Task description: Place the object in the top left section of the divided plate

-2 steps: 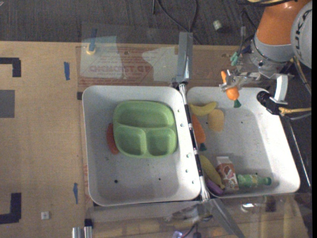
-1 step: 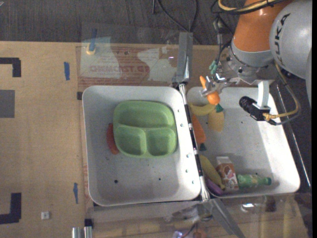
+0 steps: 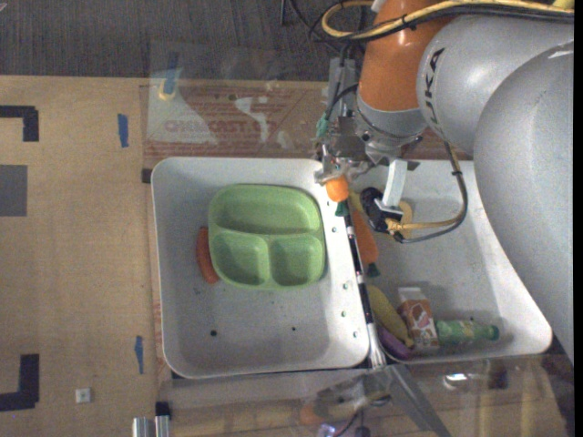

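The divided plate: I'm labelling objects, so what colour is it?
Light green, seen in the camera view: the divided plate lies in the left white bin.

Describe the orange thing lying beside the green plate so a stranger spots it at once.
Find the left white bin, then the green divided plate inside it. Against the plate's left edge lies a slim orange-red piece, partly hidden by the rim; it is the bin's sole other item.

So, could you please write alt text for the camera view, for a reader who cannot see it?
A grey arm's gripper hangs over the divider between two shallow white bins, a small orange object at its tip. The left bin holds a green divided plate.
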`<state>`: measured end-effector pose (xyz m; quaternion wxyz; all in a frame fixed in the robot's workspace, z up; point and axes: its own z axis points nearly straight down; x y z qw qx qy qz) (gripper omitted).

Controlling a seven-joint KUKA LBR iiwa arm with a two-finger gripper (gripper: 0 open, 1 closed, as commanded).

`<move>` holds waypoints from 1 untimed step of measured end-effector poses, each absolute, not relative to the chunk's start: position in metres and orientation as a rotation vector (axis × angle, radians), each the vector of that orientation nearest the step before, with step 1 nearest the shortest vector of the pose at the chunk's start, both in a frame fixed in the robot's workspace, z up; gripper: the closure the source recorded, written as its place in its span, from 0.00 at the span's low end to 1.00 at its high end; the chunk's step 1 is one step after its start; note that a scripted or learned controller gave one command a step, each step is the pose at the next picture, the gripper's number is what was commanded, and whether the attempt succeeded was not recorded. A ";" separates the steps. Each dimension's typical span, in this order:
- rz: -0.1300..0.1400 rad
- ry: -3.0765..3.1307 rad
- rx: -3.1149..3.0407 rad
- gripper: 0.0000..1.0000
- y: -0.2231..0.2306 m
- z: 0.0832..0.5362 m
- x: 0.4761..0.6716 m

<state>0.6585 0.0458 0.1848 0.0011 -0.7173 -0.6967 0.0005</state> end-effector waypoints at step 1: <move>0.001 -2.188 -2.252 0.00 0.046 0.185 0.659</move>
